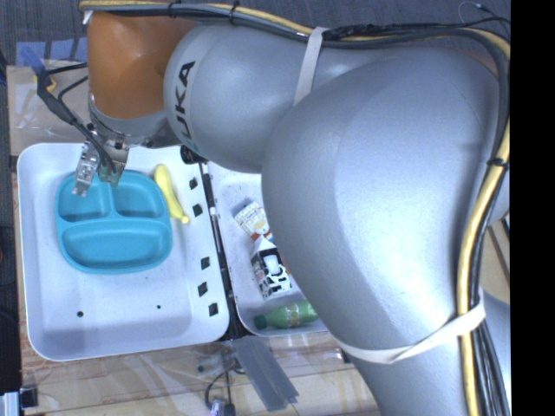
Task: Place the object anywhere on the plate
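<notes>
pincer (97, 168) over blue three-compartment plate (113, 222); yellow banana (170, 193) beside.

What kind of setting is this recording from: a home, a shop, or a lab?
Most likely a robotics lab bench for pick-and-place trials: a large grey KUKA arm with taped cables reaches over two shallow white bins, one holding a blue plastic compartment plate and a yellow banana-shaped toy.

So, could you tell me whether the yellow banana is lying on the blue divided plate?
No, the yellow banana lies on the white bin floor just beside the right rim of the blue divided plate.
</notes>
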Tool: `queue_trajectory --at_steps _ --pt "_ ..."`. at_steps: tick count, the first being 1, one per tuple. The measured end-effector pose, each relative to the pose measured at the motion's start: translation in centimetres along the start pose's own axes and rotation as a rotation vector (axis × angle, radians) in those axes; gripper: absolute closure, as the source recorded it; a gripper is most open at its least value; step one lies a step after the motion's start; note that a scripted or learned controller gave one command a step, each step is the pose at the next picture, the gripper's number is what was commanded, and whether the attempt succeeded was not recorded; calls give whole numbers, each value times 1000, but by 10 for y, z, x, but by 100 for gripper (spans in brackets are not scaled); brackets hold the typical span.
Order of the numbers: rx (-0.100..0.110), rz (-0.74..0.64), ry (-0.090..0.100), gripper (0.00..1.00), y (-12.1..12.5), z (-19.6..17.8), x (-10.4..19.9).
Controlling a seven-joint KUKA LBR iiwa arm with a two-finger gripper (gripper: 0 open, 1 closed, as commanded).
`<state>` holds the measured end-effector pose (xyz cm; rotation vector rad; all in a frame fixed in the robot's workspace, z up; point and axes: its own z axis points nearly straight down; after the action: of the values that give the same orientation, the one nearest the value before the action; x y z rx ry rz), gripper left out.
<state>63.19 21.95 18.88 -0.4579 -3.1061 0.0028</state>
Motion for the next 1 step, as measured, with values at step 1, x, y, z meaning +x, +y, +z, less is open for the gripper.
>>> queue_trajectory --at_steps 1 --pt "-1 -5 -2 100 1 -11 0"
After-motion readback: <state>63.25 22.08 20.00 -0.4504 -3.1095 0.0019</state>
